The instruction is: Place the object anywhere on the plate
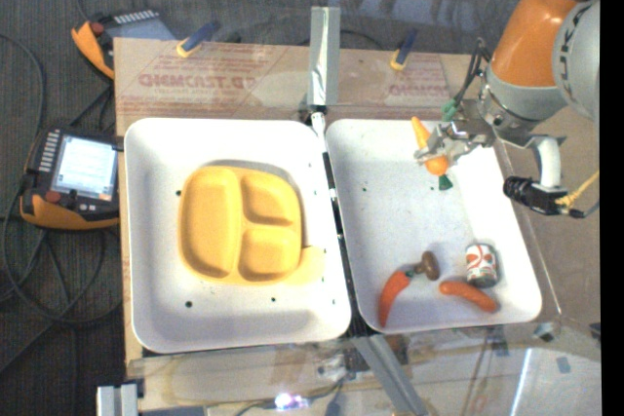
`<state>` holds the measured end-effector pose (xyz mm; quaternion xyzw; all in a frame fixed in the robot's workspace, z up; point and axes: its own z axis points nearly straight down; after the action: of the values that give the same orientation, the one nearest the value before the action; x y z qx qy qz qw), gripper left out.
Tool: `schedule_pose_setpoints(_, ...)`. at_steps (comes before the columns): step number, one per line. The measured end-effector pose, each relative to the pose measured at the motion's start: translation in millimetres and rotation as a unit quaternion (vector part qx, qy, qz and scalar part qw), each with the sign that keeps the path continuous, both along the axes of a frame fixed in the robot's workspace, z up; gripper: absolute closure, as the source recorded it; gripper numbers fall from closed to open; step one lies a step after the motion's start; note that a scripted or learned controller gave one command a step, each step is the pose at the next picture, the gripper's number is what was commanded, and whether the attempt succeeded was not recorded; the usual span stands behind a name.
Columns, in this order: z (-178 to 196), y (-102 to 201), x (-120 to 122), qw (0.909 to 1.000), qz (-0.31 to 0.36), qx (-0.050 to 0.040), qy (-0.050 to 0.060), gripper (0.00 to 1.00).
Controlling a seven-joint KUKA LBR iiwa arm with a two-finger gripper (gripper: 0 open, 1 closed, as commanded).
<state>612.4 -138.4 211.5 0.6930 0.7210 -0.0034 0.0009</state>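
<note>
Gripper (pixel 438 147): above right bin (pixel 390 239), fingers closed on small orange-yellow object (pixel 434 161).
Plate (pixel 241 222): yellow, left bin (pixel 156 307).

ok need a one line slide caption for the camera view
KUKA arm's end effector over the right bin with a small orange object at its tip; yellow divided plate waits in the left bin.

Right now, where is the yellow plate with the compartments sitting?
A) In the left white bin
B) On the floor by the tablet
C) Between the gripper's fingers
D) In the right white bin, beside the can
A: the yellow divided plate lies flat in the left bin, while the can and toy foods sit in the right bin.
</note>
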Motion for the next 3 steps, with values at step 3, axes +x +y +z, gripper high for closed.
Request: schedule_pose_setpoints(3,-29.4,225.0,-59.2,0.9989,-0.047,0.0032,0.001,1.00)
